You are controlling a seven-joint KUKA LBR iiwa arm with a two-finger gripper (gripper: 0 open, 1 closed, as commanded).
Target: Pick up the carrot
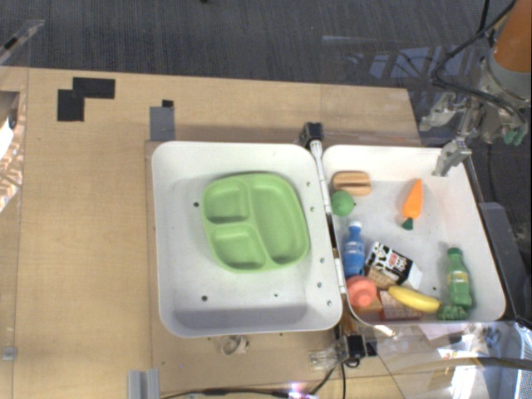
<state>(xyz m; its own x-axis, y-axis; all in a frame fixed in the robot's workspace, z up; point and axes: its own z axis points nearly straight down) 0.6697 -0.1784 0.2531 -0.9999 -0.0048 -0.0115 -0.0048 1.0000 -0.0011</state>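
A: Where is the carrot (pixel 412 201) seen?

B: It is seen lying in the right bin (pixel 490 260), in the upper right part of its floor, with the orange body pointed up and the green end down. It is touched by nothing.

A: What is placed around it?

B: To its left, near the upper left corner of this bin, a hot dog bun (pixel 351 181) is found, and just under it a green ball (pixel 342 203). Lower, a blue bottle (pixel 353 248) and a black and white packet (pixel 388 262) are seen. Along the lower edge, a pink cup (pixel 362 293), a banana (pixel 413 298) and a green bottle (pixel 456 279) are laid.

A: And the gripper (pixel 450 155)?

B: It is held over the upper right rim of the right bin, up and to the right of the carrot, well apart from it. Whether the jaws are open or closed cannot be told. Nothing is seen between them.

A: And the left bin (pixel 174 223)?

B: 1 green plate (pixel 253 221) with 3 compartments is laid in it. Both bins are carried by the table (pixel 83 264).
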